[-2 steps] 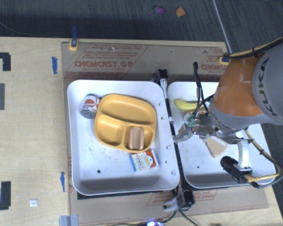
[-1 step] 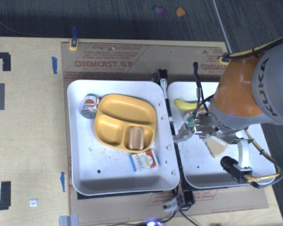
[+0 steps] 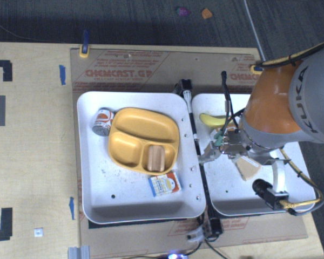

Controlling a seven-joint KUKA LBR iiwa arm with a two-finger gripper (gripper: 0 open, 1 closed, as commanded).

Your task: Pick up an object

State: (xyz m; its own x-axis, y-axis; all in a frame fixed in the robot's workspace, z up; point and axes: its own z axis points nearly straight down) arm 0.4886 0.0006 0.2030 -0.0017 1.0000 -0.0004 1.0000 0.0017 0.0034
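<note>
Two shallow white bins side by side on the table: left bin point(image 3: 86, 198), right bin point(image 3: 232, 206). Nearest in the left one, a small blue-and-white printed packet point(image 3: 164, 184), flat on the bin floor, print too small to read. Just beyond, a yellow divided plastic plate point(image 3: 135, 125) with a brown cylindrical block point(image 3: 155, 158) lying in its near-right compartment. In the right bin, a pale tan wedge-shaped block point(image 3: 247, 169), partly under the wrist of the grey arm with an orange band point(image 3: 275, 109), "KUKA" legible on the grey shell. Jaws low over the left side of the right bin, close to the divide between the bins; how far open, impossible to tell, and nothing seen held. Farther back, a red-and-silver drinks can point(image 3: 102, 121) just beside the plate's far-left rim, label unreadable, and a yellow banana point(image 3: 212, 120) near the right bin's far wall. Beyond both bins, a brown board point(image 3: 151, 63) printed "CHEMCAST GP".

Judged step: approach, no object lifted yet. Likeliest targets: wedge or banana, both near the jaws. Next move, by this reading: centring over one of them, descending, closing, lifting straight up.
</note>
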